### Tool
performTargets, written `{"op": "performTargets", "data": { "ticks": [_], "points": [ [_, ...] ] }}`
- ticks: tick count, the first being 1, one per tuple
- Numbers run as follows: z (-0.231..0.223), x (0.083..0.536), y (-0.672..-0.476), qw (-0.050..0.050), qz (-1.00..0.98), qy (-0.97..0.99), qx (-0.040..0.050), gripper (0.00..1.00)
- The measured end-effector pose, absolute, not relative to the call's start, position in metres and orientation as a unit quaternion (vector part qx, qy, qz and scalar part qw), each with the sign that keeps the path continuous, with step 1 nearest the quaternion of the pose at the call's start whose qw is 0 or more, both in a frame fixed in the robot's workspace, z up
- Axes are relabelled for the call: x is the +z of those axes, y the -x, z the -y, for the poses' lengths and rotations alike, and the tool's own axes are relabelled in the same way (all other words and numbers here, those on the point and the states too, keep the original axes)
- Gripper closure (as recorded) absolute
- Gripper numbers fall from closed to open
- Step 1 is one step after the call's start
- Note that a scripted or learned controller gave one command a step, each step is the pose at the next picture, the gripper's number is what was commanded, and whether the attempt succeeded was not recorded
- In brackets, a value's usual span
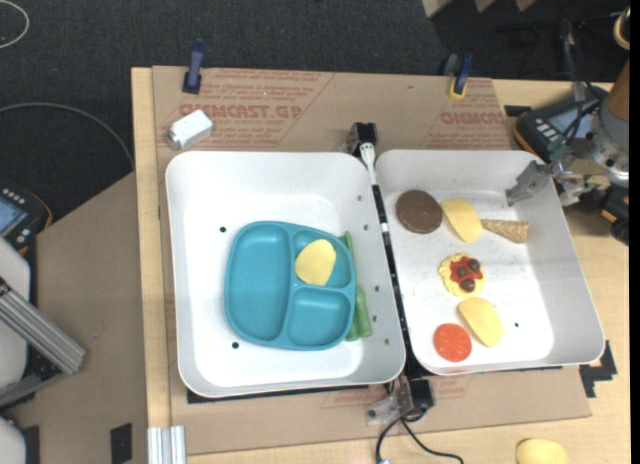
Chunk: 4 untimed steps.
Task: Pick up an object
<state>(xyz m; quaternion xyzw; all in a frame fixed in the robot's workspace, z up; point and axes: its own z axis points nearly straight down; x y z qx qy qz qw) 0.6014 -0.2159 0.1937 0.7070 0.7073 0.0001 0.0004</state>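
Gripper (pixel 528 186) hangs over the right bin's (pixel 560 337) upper right edge; whether it is open or closed can't be told, nothing visibly held. Nearest pick candidate: tan wedge (pixel 506 229), just below-left of it, long axis roughly left-right. Yellow piece (pixel 462 220) and brown disc (pixel 419 211) lie farther left.

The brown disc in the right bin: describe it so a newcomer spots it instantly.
Start at the right bin. At its far left stands the brown disc, a yellow piece just to its right. It is the one dark, flat, round item there.
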Motion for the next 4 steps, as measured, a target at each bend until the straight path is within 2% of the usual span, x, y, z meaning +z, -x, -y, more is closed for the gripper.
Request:
{"op": "performTargets", "data": {
  "ticks": [1,2,3,4],
  "points": [
    [0.226,0.352,-0.495,0.007,-0.705,-0.709,0.0026,0.00],
    [0.185,0.546,-0.485,0.010,-0.709,-0.705,0.0052,0.00],
    [0.186,0.547,-0.485,0.004,-0.708,-0.707,0.0007,1.00],
    [0.112,0.414,-0.478,-0.006,-0.709,-0.705,-0.0029,1.00]
  ]
}}
